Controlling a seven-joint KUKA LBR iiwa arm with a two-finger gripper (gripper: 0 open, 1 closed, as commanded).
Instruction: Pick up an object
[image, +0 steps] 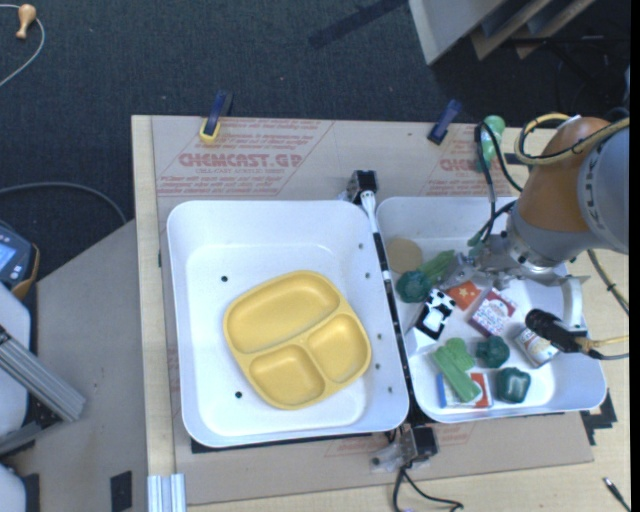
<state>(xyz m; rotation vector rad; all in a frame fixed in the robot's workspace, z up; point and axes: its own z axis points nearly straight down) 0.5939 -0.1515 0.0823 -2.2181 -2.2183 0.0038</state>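
Observation:
The right bin (585, 385) holds several small items. A dark green toy vegetable (415, 284) lies at its left, beside a black-and-white checkered piece (433, 312). A red-and-white packet (492, 315), a small can (536, 347), a light green ridged piece (455, 368), a teal lump (491, 351) and a green pepper (513, 384) lie toward the front. My gripper (478, 262) hangs low over the bin's middle, just right of the green vegetable and above an orange packet (465, 295). The wrist hides its tips.
The left bin (200, 240) holds a yellow divided plate (297, 338). A tan disc (405, 253) lies in the right bin's back left corner. A black divider runs between the bins. Cables trail from the wrist over the right bin's right side.

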